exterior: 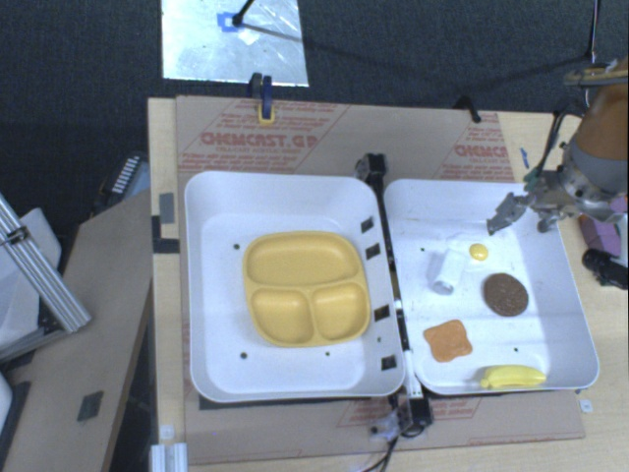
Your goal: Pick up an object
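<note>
The end effector (523,213) hangs over the right bin's (560,264) far right corner, fingers spread, nothing between them. Below it lie a yellow ball (479,253), white tube (447,271), brown disc (505,294), orange piece (448,340) and banana (512,376). The left bin (211,264) carries a yellow tray (303,288)

Yellow divided tray (300,288); brown round disc (505,294); orange piece (448,340).

A: Around the brown disc (505,294), what stands in the way?

B: The small yellow piece (479,253) above it, white cylinder (444,270) to its left, orange square (448,340) lower left, banana (512,376) below.

A: Any open floor?

B: Right of the disc, toward the right bin (573,303) wall.
</note>
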